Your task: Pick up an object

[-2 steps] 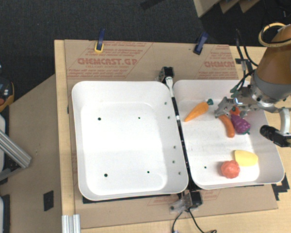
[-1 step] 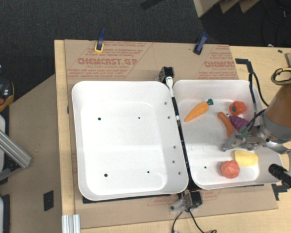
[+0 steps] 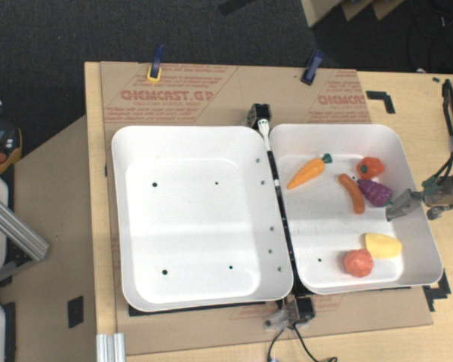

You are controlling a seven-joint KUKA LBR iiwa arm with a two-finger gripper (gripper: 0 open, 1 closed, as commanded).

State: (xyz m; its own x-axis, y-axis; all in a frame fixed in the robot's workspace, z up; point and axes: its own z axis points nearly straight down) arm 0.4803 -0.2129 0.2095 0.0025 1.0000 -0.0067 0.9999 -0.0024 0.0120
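The right bin holds several toy foods. An orange carrot lies near its back left. A thin orange-red sausage lies in the middle, with a purple piece right beside it and a red-orange pepper just behind. A yellow piece and a pinkish-red ball sit at the front right. My gripper reaches in over the bin's right rim, just right of the purple piece, with nothing seen in it.
The left bin stands next to the right one, both on a cardboard sheet. Blue clamps hold the sheet's back edge. Cables hang at the far right.
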